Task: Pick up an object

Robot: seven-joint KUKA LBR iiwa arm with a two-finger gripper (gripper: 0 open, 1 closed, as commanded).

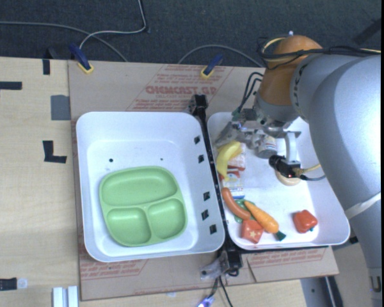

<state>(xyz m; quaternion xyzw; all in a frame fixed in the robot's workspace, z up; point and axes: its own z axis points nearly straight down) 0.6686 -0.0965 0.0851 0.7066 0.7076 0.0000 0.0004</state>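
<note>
Banana (227,157) just left of jaws

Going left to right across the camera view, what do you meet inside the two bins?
Green divided plate in the left bin → banana → carrot → red pepper in the right bin.

Hidden in part by the arm (345,107): the far right corner of the right bin (320,235). Too tangled in wrist hardware to read: how the jaws stand. Tucked under the banana (228,157): a small packet (237,171), print unreadable. Cut off at the frame's right: the arm's bulk.
</note>
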